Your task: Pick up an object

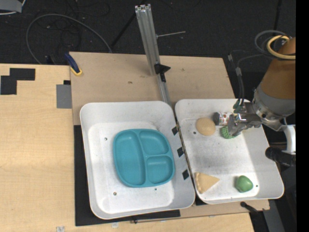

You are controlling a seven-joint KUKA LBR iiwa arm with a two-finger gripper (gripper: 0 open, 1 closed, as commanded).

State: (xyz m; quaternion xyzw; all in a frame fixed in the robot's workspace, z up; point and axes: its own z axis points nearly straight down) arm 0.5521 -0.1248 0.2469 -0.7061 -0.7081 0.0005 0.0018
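L bin (96,129) w/ teal plastic divided tray (143,157). R bin (217,170): round tan ball (205,126) up top, tan wedge (206,181) & green round object (244,183) at front. Gripper (233,124) low at small green piece (226,132); grip state: can't tell.

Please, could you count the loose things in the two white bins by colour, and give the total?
Teal: 1, the divided plate in the left bin.
Tan or beige: 2, the round piece and the wedge in the right bin.
Green: 2, the ball and the small piece beside the gripper.
Total: 5.
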